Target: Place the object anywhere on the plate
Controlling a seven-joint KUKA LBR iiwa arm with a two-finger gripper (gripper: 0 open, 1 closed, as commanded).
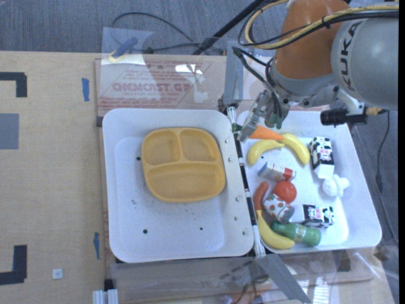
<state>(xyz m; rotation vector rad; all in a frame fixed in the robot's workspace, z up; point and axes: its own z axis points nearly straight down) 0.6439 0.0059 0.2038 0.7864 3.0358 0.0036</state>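
- Step in hand, as I judge it: the pick. The tool (264,120) hangs over the far left corner of the right bin (362,170), just above the carrot (266,133).
- Whether the tool's tips are apart or together I cannot tell; they are small and blurred against the clutter. Nothing shows plainly between them, so I do not count anything as held.
- The task's object is not named. The carrot lies nearest the tool, touching the upper banana (278,147), so it looks the likely target.
- Next move, by my reckoning: close on the carrot without snagging the banana or the bin wall beside it, lift clear, carry left over the divide between the bins, and let go above the plate (183,164).
- The left bin (120,220) holds the yellow plate, which has three compartments, two small at the far side and one wide at the near side. All three are bare.
- The right bin is crowded: carrot and banana at the far side; a small can (276,170) and a tomato (286,191) in the middle; a second banana (271,234) and a green bottle (299,233) at the near edge; two cow-patterned cartons (322,153) and a white piece (334,185) toward the right.
- Both bins sit side by side on the tabletop (44,189), walls touching.
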